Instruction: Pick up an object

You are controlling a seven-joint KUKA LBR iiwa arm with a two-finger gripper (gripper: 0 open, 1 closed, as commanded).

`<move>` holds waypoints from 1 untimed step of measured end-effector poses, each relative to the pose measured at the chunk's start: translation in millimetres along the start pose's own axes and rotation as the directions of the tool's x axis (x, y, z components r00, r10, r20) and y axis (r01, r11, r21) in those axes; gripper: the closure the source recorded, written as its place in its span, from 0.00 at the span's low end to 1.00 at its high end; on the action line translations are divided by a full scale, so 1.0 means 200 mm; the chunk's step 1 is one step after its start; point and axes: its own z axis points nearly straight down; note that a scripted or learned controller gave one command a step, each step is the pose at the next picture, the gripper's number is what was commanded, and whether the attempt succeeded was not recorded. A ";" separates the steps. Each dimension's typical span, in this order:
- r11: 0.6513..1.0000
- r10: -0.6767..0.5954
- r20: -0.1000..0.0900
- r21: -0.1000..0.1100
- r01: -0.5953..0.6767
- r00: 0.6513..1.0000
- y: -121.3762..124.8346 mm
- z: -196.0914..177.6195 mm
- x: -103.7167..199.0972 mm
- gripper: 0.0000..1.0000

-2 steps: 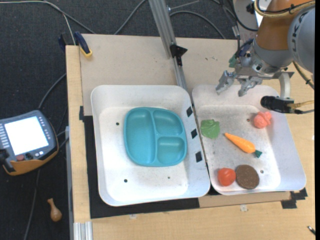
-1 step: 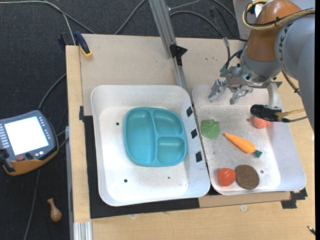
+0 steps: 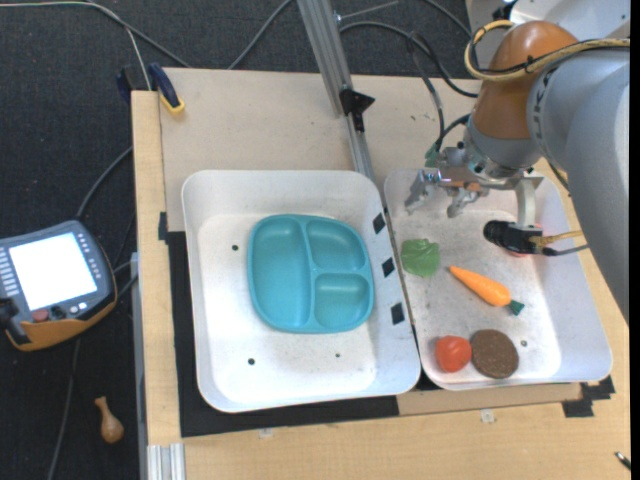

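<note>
Pickable items are all in the right bin: green leafy piece near the bin's left wall, carrot just right of it lying at a slant, red tomato and brown disc side by side, touching, at the near edge. Nothing lifted; all four lie on the bin floor.

Claw sits over the far left corner of the same bin, released, fingers spread, nothing between them. It's close to the green piece but apart from it.

Left bin holds a blue divided plate, roughly centred. Both bins sit on the wooden desk.
</note>
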 end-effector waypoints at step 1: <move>1.000 0.000 0.000 0.001 0.000 1.000 0.00 0.18 0.00 0.00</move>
